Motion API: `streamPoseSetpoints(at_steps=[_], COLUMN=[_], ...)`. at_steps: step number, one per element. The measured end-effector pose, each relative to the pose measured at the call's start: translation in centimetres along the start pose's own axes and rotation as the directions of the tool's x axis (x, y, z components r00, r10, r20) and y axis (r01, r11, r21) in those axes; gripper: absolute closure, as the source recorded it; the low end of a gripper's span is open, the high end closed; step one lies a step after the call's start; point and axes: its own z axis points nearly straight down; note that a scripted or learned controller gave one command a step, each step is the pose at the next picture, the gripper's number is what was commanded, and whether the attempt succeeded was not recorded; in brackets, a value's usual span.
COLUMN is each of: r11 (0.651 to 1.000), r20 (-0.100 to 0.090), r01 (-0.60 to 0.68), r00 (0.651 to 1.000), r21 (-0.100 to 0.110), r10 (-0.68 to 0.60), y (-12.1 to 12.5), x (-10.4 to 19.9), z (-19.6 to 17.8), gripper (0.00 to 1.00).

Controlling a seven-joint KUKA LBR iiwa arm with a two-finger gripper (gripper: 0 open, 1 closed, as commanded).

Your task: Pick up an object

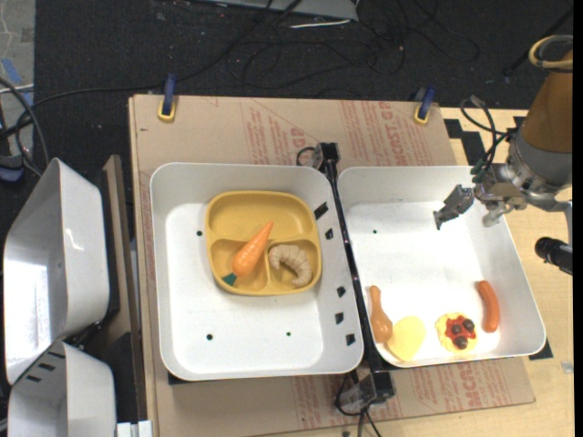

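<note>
Nearest the camera, along the near wall of the right bin [510, 244], lies a row of small toy foods: an orange drumstick-shaped piece [378, 313] by the near-left corner, a pale yellow disc [407, 335] just beside it, a yellow piece topped with dark red berries [456, 330], and an orange sausage [489, 305] toward the right wall.

Going from the left: the left bin [182, 335] holds a yellow divided plate [239, 209], with a toy carrot [252, 249] lying across the divider and a pale shrimp [292, 264] in the right near compartment. Between the bins runs a dark seam with cable fittings. Over the far right part of the right bin hangs the gripper [451, 209], its dark fingers pointing down and left; whether they are spread or pressed together cannot be told at this size, and nothing can be seen between them.

Any candidate object is well apart from the gripper, toward the near wall. The risks, as I judge them: the foods sit close to the wall and to each other, so a descent could strike the rim, nudge a neighbour, or close on bare floor. The rounded sausage could roll away.
</note>
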Motion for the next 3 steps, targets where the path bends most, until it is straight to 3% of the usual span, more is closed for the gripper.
streamPoseSetpoints(at_steps=[1, 3], r11=[1.000, 1.000], r20=[0.003, 0.001], r01=[0.003, 0.001], r00=[1.000, 1.000], r21=[-0.013, -0.008], r10=[-0.003, -0.001], y=[0.3, 0.8], x=[0.0, 0.0], z=[-0.7, 10.1], gripper=[0.00, 0.00])
